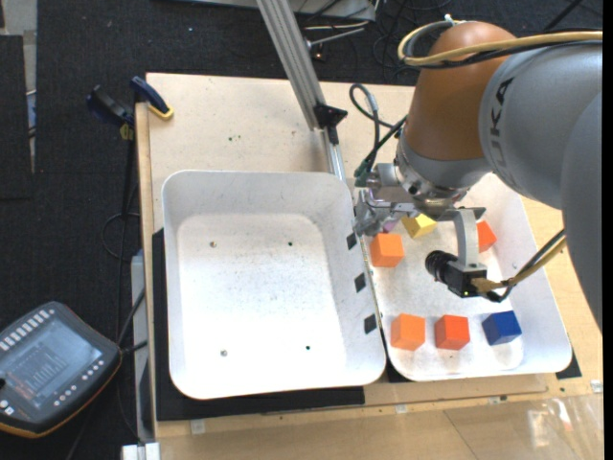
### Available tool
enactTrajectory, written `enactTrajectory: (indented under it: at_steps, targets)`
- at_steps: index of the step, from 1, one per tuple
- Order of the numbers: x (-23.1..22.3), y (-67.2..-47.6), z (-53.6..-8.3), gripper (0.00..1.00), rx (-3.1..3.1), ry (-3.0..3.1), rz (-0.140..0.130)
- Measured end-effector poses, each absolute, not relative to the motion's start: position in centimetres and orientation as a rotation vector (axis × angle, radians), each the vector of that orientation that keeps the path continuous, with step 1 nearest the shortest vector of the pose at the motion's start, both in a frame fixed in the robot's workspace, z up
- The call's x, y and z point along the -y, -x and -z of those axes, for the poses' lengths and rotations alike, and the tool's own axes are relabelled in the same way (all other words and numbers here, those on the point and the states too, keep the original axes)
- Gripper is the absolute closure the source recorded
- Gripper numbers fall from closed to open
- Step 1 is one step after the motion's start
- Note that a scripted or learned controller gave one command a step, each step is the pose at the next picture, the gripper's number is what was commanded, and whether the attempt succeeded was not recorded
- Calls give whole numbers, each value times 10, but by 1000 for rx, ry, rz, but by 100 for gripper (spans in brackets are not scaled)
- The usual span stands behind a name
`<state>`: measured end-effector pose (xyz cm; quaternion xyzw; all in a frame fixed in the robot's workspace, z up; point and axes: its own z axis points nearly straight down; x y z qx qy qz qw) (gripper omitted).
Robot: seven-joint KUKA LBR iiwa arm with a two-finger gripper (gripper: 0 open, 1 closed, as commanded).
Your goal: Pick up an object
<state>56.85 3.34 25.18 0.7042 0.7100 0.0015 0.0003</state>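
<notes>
Two shallow white plastic bins are sitting side by side on the worktop (239, 113). The left bin (192, 199) is holding only specks; the right bin (536, 324) is carrying three orange cubes (387, 249) (408, 331) (452, 332), a blue cube (501, 327), a small yellow block (419, 224) and another orange piece (485, 236). The grey arm's gripper (383, 211) is hanging over the upper orange cube and yellow block; I cannot tell how the jaws are standing. Crowding there is risking a nudge or a missed grasp.

Left bin (192, 199) lies open; blocks (408, 331) crowd the right bin (536, 338).
</notes>
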Motion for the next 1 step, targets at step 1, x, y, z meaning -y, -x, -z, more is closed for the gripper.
enactTrajectory:
  at_steps: [1]
  targets:
    - [-80,-579,-232,100,-2230,-2215,0]
